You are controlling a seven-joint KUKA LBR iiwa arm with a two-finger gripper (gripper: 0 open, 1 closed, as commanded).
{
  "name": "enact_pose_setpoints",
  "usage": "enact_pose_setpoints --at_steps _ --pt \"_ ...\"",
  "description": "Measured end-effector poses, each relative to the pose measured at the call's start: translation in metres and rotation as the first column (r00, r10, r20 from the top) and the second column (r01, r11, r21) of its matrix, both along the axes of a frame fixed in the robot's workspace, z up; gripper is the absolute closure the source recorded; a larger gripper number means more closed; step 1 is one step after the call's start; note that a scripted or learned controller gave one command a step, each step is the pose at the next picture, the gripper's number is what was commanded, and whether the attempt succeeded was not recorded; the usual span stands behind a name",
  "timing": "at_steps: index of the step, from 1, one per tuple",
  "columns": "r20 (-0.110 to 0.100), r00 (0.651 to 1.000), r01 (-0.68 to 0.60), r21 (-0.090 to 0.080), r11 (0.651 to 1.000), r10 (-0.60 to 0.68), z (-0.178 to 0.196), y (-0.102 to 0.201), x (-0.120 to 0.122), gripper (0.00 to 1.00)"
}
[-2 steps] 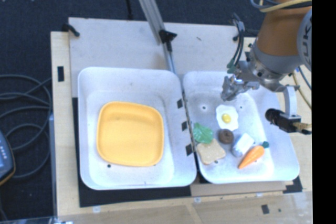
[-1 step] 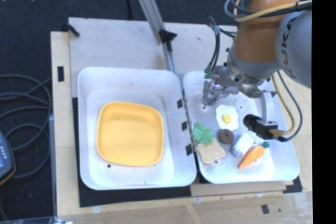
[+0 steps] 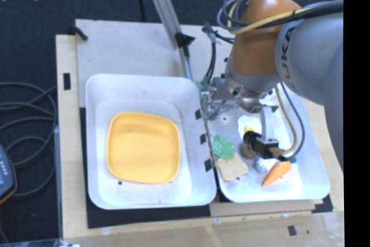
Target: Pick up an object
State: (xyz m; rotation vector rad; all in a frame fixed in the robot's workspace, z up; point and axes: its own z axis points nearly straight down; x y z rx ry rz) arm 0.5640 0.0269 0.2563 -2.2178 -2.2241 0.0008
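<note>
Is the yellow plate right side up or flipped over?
Right side up: the plate lies flat in the left bin, its raised rim framing a shallower center.

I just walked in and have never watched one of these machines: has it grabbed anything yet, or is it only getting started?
Nothing looks picked up yet. The carrot, green piece and bread slice all lie in the right bin, and the yellow plate sits in the left bin. The arm hangs over the right bin. The lift itself is left.

One fixed camera looks down at a slant on two shallow white plastic bins (image 3: 95, 142), apparently from moderately near.
</note>
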Motion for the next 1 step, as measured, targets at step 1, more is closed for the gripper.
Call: enact_pose_setpoints --at_steps 1 --pt "0.0 1.0 -0.001 0.0 1.0 0.001 -0.0182 0.0516 -0.0067 1.0"
